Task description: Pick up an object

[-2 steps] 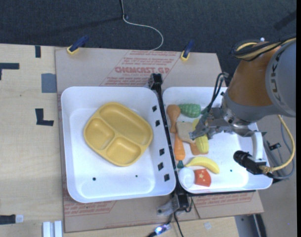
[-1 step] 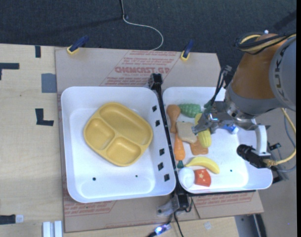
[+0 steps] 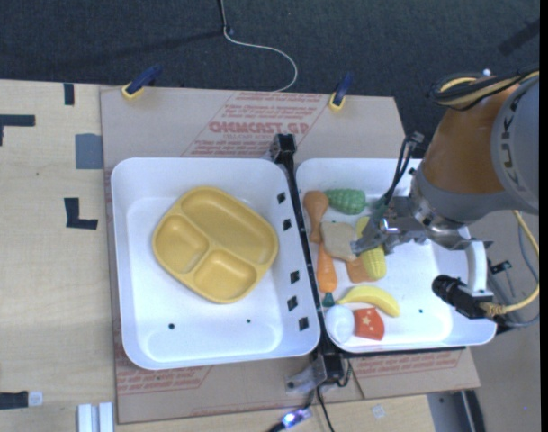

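Right of centre, the gripper [image 3: 371, 238], its opening impossible to tell, is hovering over the right bin [image 3: 435, 331] of toy food; the yellow divided plate [image 3: 215, 242] is lying in the left bin [image 3: 143, 331].

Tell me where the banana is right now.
The banana lies in the right bin, toward its near edge, just above the red piece and below the corn, which sits under the gripper.
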`<state>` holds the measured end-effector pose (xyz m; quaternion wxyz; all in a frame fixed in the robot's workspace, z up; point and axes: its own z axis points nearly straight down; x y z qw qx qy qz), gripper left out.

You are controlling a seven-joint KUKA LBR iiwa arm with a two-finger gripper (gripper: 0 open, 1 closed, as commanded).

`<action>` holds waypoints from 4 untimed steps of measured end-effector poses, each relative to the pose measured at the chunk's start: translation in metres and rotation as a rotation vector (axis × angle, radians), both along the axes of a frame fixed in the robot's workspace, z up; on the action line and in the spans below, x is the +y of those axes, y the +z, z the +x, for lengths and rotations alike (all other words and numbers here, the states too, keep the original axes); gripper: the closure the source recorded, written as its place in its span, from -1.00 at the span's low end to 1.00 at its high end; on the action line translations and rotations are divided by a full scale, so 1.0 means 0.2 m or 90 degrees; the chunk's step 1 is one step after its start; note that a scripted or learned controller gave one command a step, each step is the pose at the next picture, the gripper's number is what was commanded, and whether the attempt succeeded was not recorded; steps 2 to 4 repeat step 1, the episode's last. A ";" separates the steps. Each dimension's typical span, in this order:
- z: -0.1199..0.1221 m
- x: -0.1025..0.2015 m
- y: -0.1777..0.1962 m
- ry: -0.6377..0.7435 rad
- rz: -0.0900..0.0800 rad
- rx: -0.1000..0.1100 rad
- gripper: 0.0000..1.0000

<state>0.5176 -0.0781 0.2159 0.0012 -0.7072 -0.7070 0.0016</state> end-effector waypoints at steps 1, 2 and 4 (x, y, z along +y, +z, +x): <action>0.04 0.04 0.08 0.002 0.001 -0.002 1.00; 0.04 0.04 0.08 0.002 0.001 -0.002 1.00; 0.04 0.04 0.08 0.002 0.001 -0.002 1.00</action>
